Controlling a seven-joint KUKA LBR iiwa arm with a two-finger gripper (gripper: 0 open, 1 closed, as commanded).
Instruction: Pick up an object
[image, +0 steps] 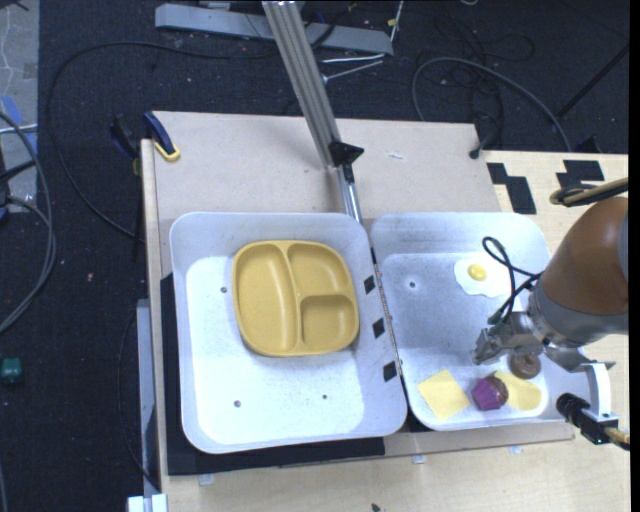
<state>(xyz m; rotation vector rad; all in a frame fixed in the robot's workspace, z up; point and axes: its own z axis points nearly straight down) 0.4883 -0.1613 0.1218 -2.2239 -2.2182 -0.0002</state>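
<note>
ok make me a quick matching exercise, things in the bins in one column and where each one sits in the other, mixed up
Things:
1. yellow divided plate
2. fried egg
3. purple piece
4. yellow slice

Places:
A. right bin, near front edge, just left of the purple piece
B. left bin, toward the back
C. right bin, toward the back
D. right bin, front, below the gripper

Pairs: 1-B, 2-C, 3-D, 4-A

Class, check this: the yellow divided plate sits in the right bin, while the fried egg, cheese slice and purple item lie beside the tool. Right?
Not quite: the camera view shows the yellow divided plate in the left bin, not the right. The fried egg, cheese slice and purple item do lie beside the tool.
</note>
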